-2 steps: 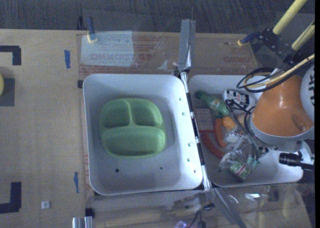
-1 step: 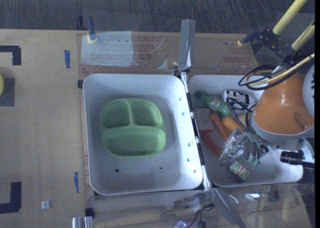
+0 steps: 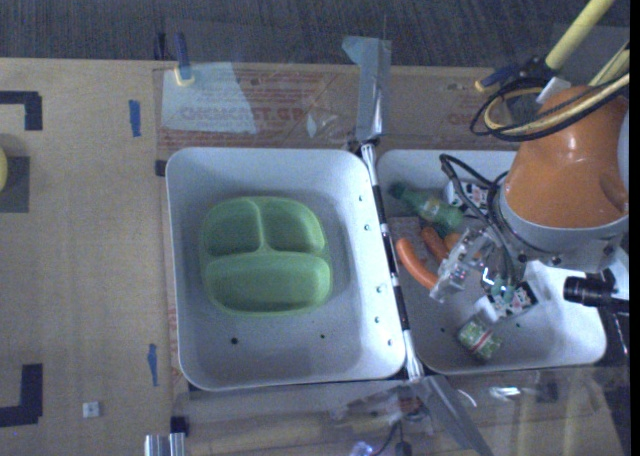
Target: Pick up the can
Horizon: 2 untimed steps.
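The can (image 3: 480,336), small with a green and white label, lies tilted on the floor of the right bin (image 3: 560,344) near its front wall. My gripper (image 3: 472,282) hangs over the middle of that bin, just behind and slightly left of the can, apart from it. Its fingers (image 3: 449,271) stand open with nothing between them. The grey arm with its orange band (image 3: 565,169) covers the bin's right rear part.
In the right bin, a green bottle (image 3: 432,208) lies at the back left and orange carrot-like pieces (image 3: 414,262) lie beside the gripper's left. The left bin (image 3: 190,344) holds a green divided plate (image 3: 265,254). Cables (image 3: 520,109) loop behind the arm.
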Each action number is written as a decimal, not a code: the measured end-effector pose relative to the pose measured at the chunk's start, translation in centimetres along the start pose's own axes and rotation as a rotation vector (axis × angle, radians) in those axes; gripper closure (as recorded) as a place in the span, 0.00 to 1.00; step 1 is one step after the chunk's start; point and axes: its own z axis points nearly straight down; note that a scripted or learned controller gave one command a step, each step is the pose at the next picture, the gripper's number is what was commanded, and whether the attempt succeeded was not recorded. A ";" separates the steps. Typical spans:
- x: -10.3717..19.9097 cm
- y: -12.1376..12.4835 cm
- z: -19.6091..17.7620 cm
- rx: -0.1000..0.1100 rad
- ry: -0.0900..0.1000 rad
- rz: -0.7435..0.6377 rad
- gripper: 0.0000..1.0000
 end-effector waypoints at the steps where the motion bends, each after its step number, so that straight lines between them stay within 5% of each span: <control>1: 0.0 0.0 0.0 0.000 0.000 0.000 0.00; 2: -0.9 -2.8 2.2 0.000 0.002 -0.308 0.00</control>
